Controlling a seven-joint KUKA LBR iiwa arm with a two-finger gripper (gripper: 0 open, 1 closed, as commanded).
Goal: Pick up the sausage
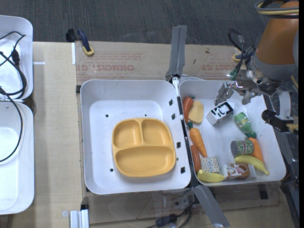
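A pale wooden counter (52,127) with a sheet of printed cardboard (128,63) along its back edge carries two shallow white bins side by side, against dark carpet; the left bin (95,141) holds a yellow divided plate (143,147), lying flat near its middle; the right bin (278,163) is crowded with toy food. The sausage (188,107), reddish-brown, lies against that bin's left wall near the back, beside a pale yellow cheese-like block (196,112); in front of it a carrot (197,141) slants along the same wall, and a second reddish piece (194,158) lies beside the carrot. Two bananas rest along the front, one (212,176) at the left corner, one (252,162) toward the right, with a patterned packet (210,164) and a small carton (237,171) between them; a can (242,147) stands by an orange carrot-like piece (257,148), and a green bottle (242,121) lies behind them. The hand (236,94) hangs over the back of the right bin, just above a white box with black print (220,113), well apart from the sausage; its fingers look spread and grasp nothing.
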